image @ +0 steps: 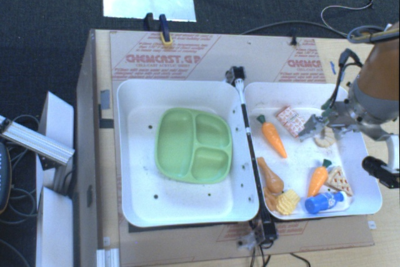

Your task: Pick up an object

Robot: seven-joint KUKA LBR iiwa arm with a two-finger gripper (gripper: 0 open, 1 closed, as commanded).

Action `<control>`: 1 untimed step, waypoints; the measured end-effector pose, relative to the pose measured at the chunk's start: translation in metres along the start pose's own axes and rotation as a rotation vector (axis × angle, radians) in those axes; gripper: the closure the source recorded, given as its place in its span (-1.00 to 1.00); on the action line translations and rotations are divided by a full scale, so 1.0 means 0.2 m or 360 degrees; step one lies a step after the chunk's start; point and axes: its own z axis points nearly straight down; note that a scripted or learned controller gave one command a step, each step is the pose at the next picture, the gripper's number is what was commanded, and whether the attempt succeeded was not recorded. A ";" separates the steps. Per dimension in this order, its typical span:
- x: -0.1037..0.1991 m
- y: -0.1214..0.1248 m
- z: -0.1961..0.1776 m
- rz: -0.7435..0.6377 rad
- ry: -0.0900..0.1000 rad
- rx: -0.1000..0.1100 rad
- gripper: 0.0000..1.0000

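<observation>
Blue bottle point(324, 202) at right bin's point(374, 197) front, 2 carrots, fingers point(312, 128) spread, nothing between them, above a tan biscuit point(324, 139).

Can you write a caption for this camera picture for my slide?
Robot gripper hovering over toy food in the right bin, near a carrot; a green tray sits in the left bin.

The tabletop point(187, 50) carries two shallow white bins side by side. The right bin point(369, 197) sits directly beneath the claw point(314, 129); the left bin point(134, 134) lies well to the claw's far side, across the shared rim.
</observation>
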 end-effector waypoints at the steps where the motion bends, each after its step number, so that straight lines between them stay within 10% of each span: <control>1: 0.16 0.21 0.48 -0.0001 0.0002 0.0004 -1.00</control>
